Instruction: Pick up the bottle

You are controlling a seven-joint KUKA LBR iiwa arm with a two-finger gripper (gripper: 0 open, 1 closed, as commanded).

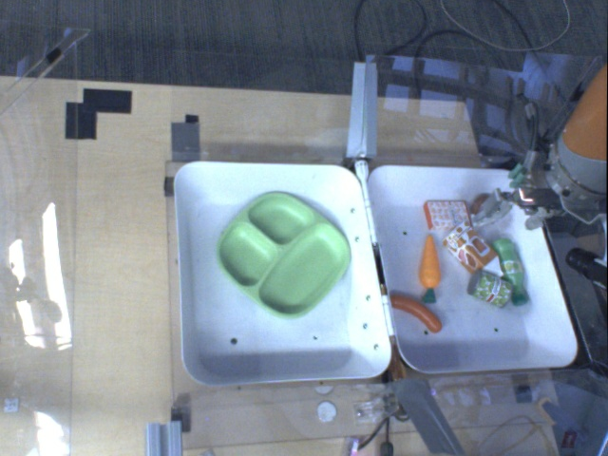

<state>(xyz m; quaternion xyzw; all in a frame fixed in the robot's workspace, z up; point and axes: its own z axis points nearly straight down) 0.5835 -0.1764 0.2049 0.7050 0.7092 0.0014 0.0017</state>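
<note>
Sausage (417, 312), carrot (430, 263), cartons (472, 247) beside bottle (508, 263).

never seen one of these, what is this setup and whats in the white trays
This is one camera fixed above a bench, looking down at a slant. A robot arm, grey and orange, reaches in from the right; its pincer hangs over the right bin's far edge, and I see nothing gripped. The left bin holds a green divided plate. The right bin holds toy food: a carrot, a sausage, small packets and a green bottle, which the arm is meant to pick up.
</note>
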